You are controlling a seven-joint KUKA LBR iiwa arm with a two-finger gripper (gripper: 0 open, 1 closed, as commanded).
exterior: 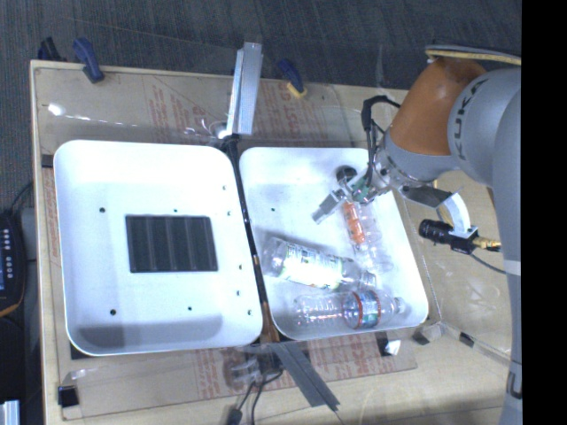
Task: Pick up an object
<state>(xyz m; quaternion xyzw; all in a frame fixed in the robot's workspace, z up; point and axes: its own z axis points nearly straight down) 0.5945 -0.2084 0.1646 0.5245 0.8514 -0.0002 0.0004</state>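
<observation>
Two white bins sit side by side on a pale bench; the right bin holds three clear plastic bottles, one with an orange label just below the gripper; whether its fingers are parted I cannot tell; a slick, round bottle could likely roll or squirt free; the bin's far wall is near, leaving room leftward.

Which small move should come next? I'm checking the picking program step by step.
Probably a short descent straight down. The gripper hangs in the right bin, by the upper end of the orange-labelled bottle, the nearest object. The other two bottles lie farther toward the bin's near edge. Whether anything is gripped is unclear from this view.
</observation>
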